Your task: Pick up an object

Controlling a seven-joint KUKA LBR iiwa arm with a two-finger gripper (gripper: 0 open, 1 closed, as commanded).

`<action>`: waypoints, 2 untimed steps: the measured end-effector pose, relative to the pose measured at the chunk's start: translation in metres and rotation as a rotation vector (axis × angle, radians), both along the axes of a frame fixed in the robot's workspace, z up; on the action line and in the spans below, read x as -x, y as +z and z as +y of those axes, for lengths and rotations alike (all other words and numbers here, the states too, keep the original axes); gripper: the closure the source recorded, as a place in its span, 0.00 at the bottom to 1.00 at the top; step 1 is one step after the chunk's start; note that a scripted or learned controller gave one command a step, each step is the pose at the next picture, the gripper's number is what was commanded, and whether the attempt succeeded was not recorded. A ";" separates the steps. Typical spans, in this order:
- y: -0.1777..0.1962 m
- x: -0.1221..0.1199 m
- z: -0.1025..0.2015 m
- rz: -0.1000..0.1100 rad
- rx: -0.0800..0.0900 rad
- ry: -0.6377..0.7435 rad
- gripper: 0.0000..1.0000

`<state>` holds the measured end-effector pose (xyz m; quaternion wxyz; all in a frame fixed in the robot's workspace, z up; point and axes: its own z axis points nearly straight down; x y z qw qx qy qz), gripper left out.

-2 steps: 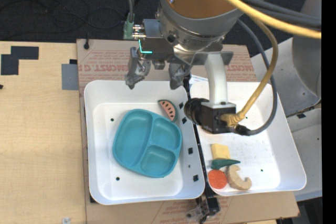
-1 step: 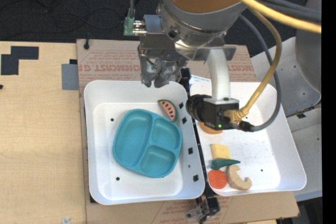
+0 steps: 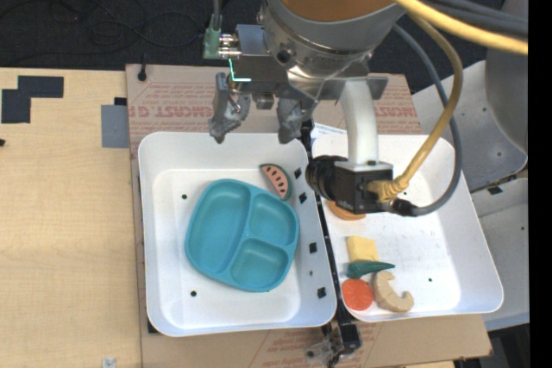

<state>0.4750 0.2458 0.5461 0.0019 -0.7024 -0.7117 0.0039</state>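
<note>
Left white bin point(image 3: 164, 289): a teal, three-compartment plastic plate point(image 3: 241, 234) lies flat, a watermelon-slice toy point(image 3: 277, 179) just beside its upper right rim. Above the bin's far edge hangs the two-finger pincer point(image 3: 259, 123), fingers spread and empty, presumably poised to descend. Right white bin point(image 3: 470, 258): small toy foods point(image 3: 373, 276) clustered near the divider.

In the left bin point(image 3: 164, 185) the blue divided plate point(image 3: 242, 234) fills the middle, the watermelon slice point(image 3: 277, 180) at its upper right; I can pass along the bare left strip. The right bin's point(image 3: 470, 271) right half lies open
</note>
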 end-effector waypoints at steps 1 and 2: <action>-0.230 -0.041 -0.003 0.009 0.007 -0.015 0.00; -0.211 -0.043 -0.004 -0.001 0.001 -0.020 1.00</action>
